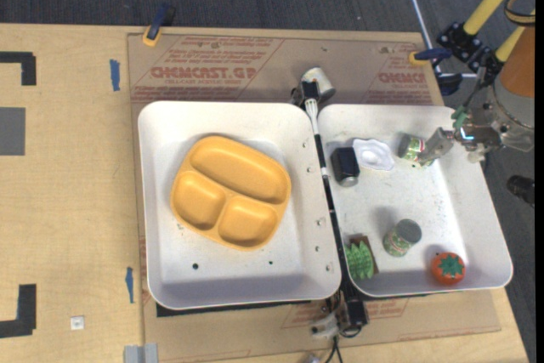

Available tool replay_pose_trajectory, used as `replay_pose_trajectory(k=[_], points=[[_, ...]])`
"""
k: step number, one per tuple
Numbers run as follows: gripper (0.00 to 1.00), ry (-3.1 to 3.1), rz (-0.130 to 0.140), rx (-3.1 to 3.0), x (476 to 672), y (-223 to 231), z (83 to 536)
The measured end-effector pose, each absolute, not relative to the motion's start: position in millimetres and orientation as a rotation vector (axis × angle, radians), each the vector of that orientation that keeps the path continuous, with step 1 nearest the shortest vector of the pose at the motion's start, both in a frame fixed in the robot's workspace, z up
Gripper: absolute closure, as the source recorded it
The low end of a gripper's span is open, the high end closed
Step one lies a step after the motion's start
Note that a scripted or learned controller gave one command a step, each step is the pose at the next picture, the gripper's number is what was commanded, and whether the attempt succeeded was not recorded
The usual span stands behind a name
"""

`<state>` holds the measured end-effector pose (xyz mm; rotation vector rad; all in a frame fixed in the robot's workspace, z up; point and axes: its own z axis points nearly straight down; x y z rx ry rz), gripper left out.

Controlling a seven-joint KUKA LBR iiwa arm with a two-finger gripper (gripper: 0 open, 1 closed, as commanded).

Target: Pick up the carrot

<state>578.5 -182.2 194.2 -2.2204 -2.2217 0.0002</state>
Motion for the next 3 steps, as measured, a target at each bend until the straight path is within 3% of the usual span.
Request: replay_pose_trajectory(k=[1,2,3], points=[[0.00,-1.956,-0.001,-2.457,503.0,-119,85],[0.00,-2.086,-0.001,-2.348,479.5,-31,185],[0.00,-1.732,0.001,-2.620,481.8,35,184]])
